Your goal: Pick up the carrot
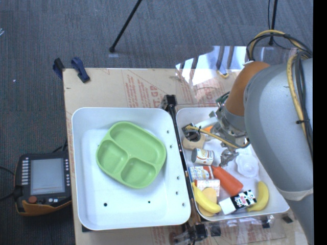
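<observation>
The carrot [228, 180] is a short orange stick lying at a slant in the right bin [278, 204], among other toy food. My gripper [228, 157] hangs low over that bin, just above the carrot's upper left end. The grey arm and its orange band cover the bin's right and back parts. I see nothing held in the gripper.
Around the carrot lie two small cartons [203, 156], a yellow banana [206, 201], a second banana [262, 196], a black-and-white box [240, 200] and a clear cup [248, 165]. The left bin [84, 188] holds a green divided plate [132, 153]. A teach pendant [45, 180] sits off the bench's left.
</observation>
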`<action>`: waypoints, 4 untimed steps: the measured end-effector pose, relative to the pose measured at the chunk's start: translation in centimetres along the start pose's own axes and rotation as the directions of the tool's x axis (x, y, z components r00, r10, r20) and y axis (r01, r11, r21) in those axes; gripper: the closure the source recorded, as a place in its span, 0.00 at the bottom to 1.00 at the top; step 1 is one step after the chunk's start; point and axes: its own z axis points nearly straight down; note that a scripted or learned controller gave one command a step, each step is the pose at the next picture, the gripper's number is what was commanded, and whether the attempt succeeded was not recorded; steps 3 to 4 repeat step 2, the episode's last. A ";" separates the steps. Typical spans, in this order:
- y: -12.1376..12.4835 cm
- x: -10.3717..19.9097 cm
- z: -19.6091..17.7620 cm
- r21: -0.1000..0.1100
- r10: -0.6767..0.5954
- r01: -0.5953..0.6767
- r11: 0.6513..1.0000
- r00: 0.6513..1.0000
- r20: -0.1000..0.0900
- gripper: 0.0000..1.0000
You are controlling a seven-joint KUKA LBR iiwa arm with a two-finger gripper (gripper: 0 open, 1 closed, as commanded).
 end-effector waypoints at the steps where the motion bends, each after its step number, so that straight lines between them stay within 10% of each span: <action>1: -0.1 -0.8 -0.1 0.000 -0.003 0.003 1.000 1.000 -0.003 0.00; 2: 0.0 -0.9 -1.0 0.006 0.000 0.000 1.000 1.000 0.003 1.00; 4: 0.0 -0.9 -1.0 0.006 0.000 0.000 1.000 1.000 0.003 1.00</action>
